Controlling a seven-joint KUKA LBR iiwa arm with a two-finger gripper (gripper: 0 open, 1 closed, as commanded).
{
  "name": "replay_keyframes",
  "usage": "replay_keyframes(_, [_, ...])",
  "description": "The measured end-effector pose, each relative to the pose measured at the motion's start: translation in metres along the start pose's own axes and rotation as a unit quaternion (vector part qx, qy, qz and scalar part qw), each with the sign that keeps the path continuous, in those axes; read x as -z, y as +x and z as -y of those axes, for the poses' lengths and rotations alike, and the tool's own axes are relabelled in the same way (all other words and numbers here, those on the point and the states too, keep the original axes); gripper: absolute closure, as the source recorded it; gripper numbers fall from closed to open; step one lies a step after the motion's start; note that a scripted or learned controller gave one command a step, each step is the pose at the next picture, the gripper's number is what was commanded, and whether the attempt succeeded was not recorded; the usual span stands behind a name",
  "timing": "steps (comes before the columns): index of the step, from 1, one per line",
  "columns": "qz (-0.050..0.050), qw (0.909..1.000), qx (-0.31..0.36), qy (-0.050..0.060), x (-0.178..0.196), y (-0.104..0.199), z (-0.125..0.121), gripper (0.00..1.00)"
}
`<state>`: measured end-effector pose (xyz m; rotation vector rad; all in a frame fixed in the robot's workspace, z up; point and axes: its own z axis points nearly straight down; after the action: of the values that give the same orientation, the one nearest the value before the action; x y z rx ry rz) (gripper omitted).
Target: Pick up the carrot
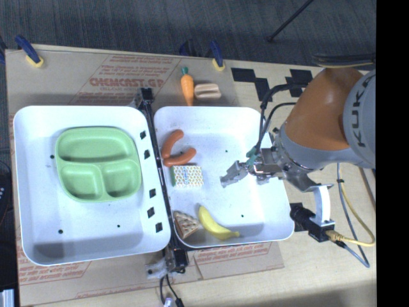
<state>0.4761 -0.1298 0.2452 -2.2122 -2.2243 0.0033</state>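
Behind the right bin (271,165), on the bare surface (128,75) just past its back rim, lies the carrot (186,87). It is not inside any bin. Right beside it sits a small bun-like toy (207,92). I see my pincer (231,174) hanging low over the middle of the right bin, well apart from the carrot. Its two fingers look a little spread and I see nothing between them, so I say it is released and carries nothing. That means the job is hardly begun, I think: the carrot is not touched and not lifted. What is left is almost all of it. I need to bring the arm up and over the back rim, get down on the carrot, squeeze it and raise it. The carrot lies flat with its long side running from the far edge of the surface toward the bin. Its green top points away from the bin and its orange tip points at the bin's rim. So I think I should turn the pincer to close across its thin orange body, from side to side. Other toys lie in the right bin: two sausages (174,147), a small box (188,176), a banana (216,224) and a sandwich slice (186,224). A green tray (97,162) sits in the left bin (29,190).
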Motion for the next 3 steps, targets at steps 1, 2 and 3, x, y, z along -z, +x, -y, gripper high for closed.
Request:
replay_keyframes(1, [0.002, 0.9962, 0.087, -0.002, 0.053, -0.082, -0.064, 0.0])
replay_keyframes(2, [0.0, 0.9972, -0.075, 0.0, -0.074, -0.081, -0.132, 0.0])
replay_keyframes(3, [0.0, 0.9905, -0.137, 0.0, -0.154, -0.041, -0.178, 0.0])
